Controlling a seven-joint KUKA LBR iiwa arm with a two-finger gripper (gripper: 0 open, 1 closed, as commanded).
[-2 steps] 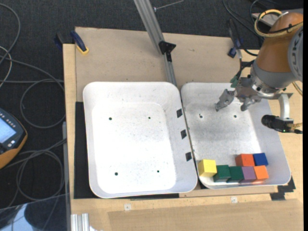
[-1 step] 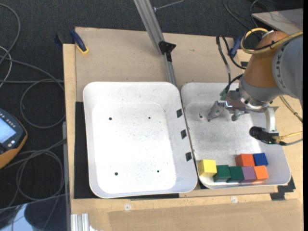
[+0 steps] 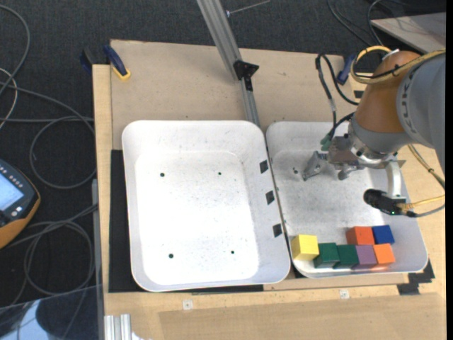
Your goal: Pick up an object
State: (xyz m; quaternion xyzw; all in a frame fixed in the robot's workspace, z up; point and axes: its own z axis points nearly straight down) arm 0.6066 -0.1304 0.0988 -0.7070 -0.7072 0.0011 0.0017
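Bench: wooden bench (image 3: 191, 69) seen from above at a slant, with two shallow white bins side by side.
Left bin: the left bin (image 3: 134, 190) is white, its floor speckled with small dark dots.
Right bin: the right bin (image 3: 283, 137) holds a cluster of blocks along its near edge.
Blocks: yellow block (image 3: 306, 246) at the left end, then two green blocks (image 3: 337, 254), a purple block (image 3: 367, 255), an orange block (image 3: 383, 253); behind them a red block (image 3: 362, 235) and a blue block (image 3: 382, 233) (all touching or just beside one another).
Arm: grey arm (image 3: 425, 98) with orange band (image 3: 379, 105), reaching in from the right over the right bin.
Gripper: the gripper (image 3: 327, 167) hangs over the far half of the right bin, well apart from the blocks; fingers spread apart, nothing between them.
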